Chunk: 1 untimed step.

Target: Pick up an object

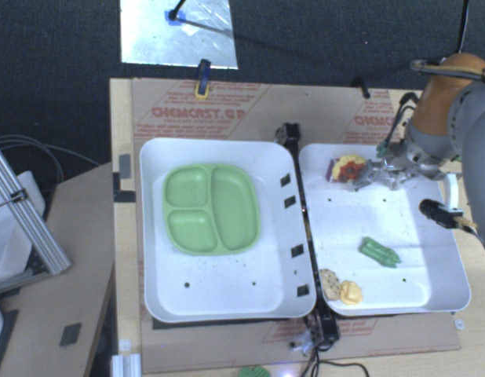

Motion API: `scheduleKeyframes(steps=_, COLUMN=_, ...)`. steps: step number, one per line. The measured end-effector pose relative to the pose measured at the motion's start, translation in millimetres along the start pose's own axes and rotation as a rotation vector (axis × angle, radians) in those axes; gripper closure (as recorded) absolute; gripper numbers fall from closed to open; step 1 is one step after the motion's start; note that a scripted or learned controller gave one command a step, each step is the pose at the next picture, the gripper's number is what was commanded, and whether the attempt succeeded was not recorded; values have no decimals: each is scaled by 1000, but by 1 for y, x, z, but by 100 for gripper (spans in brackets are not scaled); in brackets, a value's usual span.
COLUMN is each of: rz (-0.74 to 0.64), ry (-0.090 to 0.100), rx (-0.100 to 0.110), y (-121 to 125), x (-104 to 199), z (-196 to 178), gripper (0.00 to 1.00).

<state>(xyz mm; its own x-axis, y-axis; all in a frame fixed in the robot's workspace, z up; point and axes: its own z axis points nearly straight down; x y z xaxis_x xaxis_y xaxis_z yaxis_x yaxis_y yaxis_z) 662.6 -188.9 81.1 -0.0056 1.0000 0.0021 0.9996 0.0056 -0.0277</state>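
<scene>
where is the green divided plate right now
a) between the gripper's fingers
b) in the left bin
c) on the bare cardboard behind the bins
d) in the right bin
b) the green divided plate lies flat on the floor of the left bin, while the gripper is over in the right bin by the red and yellow item.

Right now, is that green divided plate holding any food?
Empty. The green plate sits flat in the left bin with all three compartments bare; the toy foods lie in the right bin.
</scene>
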Motion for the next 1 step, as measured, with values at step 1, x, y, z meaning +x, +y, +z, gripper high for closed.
scheduleKeyframes(steps=1, rz=0, ry=0, rx=0, y=0, x=0, z=0, gripper=0)
